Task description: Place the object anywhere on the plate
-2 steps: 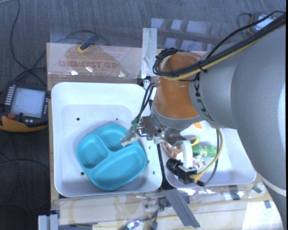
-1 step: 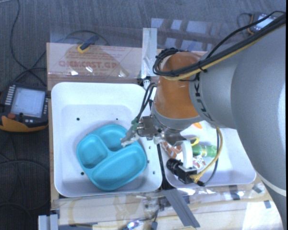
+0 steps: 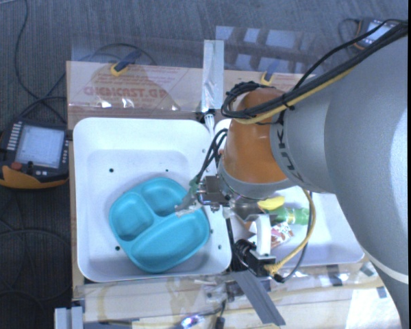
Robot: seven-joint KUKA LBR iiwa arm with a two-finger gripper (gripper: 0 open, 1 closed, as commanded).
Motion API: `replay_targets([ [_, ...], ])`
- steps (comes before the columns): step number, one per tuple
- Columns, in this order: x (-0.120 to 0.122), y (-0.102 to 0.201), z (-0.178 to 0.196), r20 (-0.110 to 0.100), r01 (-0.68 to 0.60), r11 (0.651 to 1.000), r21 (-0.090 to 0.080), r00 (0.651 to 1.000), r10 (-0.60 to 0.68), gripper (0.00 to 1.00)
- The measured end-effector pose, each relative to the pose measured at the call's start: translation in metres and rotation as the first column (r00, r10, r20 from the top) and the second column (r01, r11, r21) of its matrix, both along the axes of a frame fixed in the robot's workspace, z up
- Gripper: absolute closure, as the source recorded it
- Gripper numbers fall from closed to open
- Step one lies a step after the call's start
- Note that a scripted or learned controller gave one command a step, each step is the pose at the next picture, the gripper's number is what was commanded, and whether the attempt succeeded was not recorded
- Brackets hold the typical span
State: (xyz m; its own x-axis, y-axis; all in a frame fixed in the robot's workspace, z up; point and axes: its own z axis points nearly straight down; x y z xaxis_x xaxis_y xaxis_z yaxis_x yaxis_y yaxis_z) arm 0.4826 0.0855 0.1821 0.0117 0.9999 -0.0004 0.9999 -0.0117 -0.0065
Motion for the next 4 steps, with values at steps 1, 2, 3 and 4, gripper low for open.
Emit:
replay_targets([
  [1, 0.028, -0.007, 0.0, 0.001, 0.067, 0.998, -0.001, 0.998, -0.067, 0.0],
  [2, 0.053, 0.081, -0.089, 0.028, -0.123, 0.992, 0.001, 0.992, 0.123, 0.0],
  [3, 0.114, 0.083, 0.032, 0.006, -0.24, 0.971, -0.004, 0.971, 0.24, 0.0],
  [4, 0.113, 0.084, 0.04, 0.002, -0.242, 0.97, -0.008, 0.97, 0.242, 1.0],
])
